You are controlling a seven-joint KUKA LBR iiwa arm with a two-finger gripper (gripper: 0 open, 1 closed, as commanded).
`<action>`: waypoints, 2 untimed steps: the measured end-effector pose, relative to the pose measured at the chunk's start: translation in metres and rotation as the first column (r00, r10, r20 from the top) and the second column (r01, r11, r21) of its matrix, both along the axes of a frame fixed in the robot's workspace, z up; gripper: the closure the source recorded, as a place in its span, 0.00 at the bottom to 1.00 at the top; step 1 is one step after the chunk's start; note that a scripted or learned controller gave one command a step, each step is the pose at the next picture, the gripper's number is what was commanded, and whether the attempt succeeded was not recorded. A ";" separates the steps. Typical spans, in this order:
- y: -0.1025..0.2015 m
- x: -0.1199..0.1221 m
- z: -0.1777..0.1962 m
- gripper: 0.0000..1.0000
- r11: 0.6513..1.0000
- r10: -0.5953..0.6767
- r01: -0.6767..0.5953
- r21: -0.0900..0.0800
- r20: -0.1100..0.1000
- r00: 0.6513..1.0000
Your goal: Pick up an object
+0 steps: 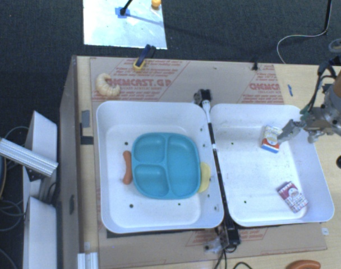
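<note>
The pincer [287, 131] is reaching in at the frame's right, touching a small red-and-white carton [270, 139] in the right bin [238, 167]; whether it is pinching the carton cannot be told. A second packet [292, 196] is lying lower right.

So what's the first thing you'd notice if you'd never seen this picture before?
Probably the big light blue plastic plate with compartments, sitting in the middle of the left white bin, with an orange sausage-shaped toy lying just to its left. Next, the robot's gripper reaches in from the right, right beside a small white, red and blue box in the right white bin.
</note>
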State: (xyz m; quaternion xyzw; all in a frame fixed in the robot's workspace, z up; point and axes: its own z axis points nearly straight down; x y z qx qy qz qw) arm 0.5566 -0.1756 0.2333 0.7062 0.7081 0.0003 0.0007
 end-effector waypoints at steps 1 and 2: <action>0.004 0.014 -0.149 0.00 1.000 -0.001 0.001 0.000 0.001 1.000; -0.025 0.102 -0.109 0.00 1.000 0.002 -0.002 -0.002 0.005 1.000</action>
